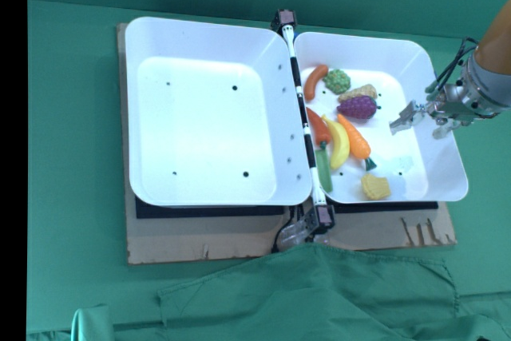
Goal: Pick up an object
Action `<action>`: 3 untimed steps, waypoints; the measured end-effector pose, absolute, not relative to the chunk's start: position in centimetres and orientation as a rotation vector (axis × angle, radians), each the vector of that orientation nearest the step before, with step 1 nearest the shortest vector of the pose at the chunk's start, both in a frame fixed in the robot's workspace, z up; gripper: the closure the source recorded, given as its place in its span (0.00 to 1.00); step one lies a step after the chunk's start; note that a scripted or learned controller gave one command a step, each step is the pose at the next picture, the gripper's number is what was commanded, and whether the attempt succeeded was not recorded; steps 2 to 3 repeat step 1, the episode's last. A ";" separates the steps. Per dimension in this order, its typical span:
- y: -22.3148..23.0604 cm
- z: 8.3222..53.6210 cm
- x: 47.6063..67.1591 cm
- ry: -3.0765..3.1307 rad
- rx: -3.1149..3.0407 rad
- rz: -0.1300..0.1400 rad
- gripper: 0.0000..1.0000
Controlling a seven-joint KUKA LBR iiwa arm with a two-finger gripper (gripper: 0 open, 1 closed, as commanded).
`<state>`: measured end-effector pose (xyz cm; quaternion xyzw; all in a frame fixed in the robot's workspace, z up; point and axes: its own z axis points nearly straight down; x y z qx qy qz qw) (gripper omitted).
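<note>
Metal two-finger gripper hangs over the right white bin, fingers apart and empty, apparently approaching; next it must descend onto the purple plastic grapes.

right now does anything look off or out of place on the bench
Mostly tidy: the toy food sits inside the right bin, none spilled. Two small oddities: the cardboard sheet under the bins has a torn, notched front-right edge, and a rumpled green cloth overlaps its front. The end effector hangs above the right bin.
</note>
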<state>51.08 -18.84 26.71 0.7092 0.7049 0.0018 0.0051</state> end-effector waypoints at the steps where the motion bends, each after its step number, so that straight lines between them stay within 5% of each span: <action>1: -17.5 18.0 49.0 2.207 2.220 0.008 0.00; 3: -17.5 18.0 49.0 2.207 2.220 0.008 0.00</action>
